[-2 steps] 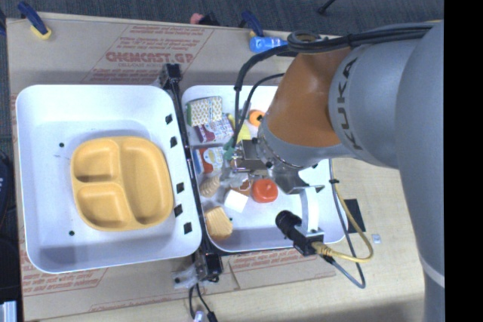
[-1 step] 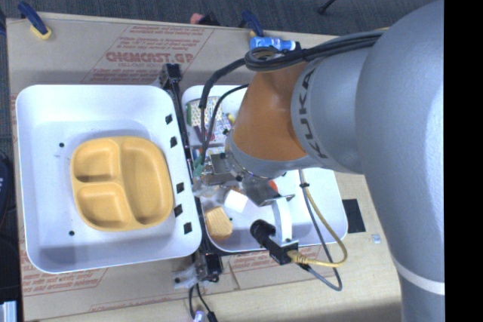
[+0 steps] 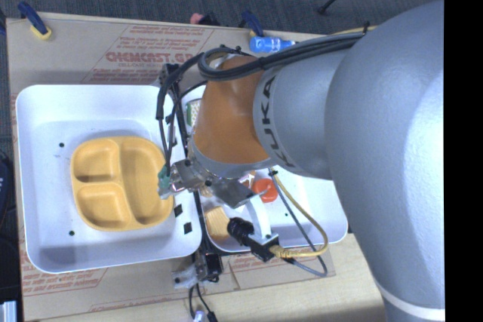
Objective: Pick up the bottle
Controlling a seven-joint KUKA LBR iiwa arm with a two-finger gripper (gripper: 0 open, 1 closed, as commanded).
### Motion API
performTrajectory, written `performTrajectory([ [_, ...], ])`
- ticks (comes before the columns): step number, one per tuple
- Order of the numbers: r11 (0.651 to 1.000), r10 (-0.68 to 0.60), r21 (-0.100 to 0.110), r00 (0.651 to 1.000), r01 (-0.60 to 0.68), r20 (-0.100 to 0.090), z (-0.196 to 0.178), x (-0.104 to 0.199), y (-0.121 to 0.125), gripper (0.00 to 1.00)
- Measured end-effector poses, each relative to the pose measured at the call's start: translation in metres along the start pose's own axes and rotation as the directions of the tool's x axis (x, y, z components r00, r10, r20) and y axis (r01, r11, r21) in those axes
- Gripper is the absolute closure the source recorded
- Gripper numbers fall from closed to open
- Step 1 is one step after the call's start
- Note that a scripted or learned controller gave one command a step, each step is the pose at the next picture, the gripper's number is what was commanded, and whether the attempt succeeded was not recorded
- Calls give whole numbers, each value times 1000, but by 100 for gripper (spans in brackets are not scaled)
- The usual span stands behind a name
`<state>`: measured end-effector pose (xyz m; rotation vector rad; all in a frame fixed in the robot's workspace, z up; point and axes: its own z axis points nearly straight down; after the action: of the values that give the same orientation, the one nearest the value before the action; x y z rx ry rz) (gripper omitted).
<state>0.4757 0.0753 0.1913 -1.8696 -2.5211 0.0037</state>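
My grey arm with its orange band [image 3: 226, 121] reaches over the right bin [image 3: 332, 226] and hides most of it. The gripper [image 3: 202, 185] hangs below the wrist, low over the wall between the two bins. A small orange object [image 3: 265, 190] peeks out just right of the wrist inside the right bin. I cannot tell whether it belongs to the bottle. A tan object [image 3: 216, 223] shows partly below the wrist in the same bin. Nothing that is plainly a bottle can be made out.
A yellow divided plate [image 3: 117, 182] lies in the left bin [image 3: 45, 117]. Black and yellow cables [image 3: 298, 249] loop off the wrist over the right bin's front edge. Blue clamps [image 3: 35, 20] hold the cardboard-covered bench at the back.
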Motion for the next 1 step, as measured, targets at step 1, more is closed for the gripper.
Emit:
performTrajectory([
  [1,1000,-13,-2,1000,13,1,-57,-70,-21,100],
])
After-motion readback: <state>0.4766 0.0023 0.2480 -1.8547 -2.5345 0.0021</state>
